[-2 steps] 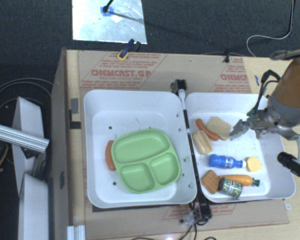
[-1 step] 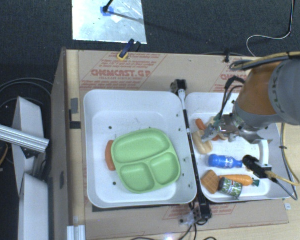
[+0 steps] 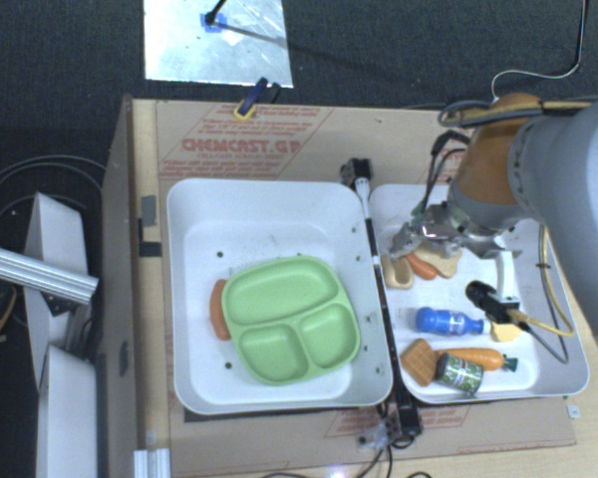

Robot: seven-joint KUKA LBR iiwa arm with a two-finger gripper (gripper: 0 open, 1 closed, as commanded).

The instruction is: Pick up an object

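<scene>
Farthest left of the gripper [image 3: 426,239], in the left bin [image 3: 194,297], an orange sausage-shaped toy [image 3: 218,309] lies against a green divided plate [image 3: 290,317]. The gripper hangs low in the right bin [image 3: 568,366], just above a hot-dog toy [image 3: 426,264]; how far its jaws are parted cannot be told. Below it lie a cracker [image 3: 417,359], a blue bottle [image 3: 448,321], a green can [image 3: 460,372] and a carrot [image 3: 475,357].

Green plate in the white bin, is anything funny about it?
A little. An orange-red hot dog lies squeezed beside the green plate at its left rim, on the left bin's floor and not in any of the plate's three sections. The plate itself sits slightly turned.
</scene>
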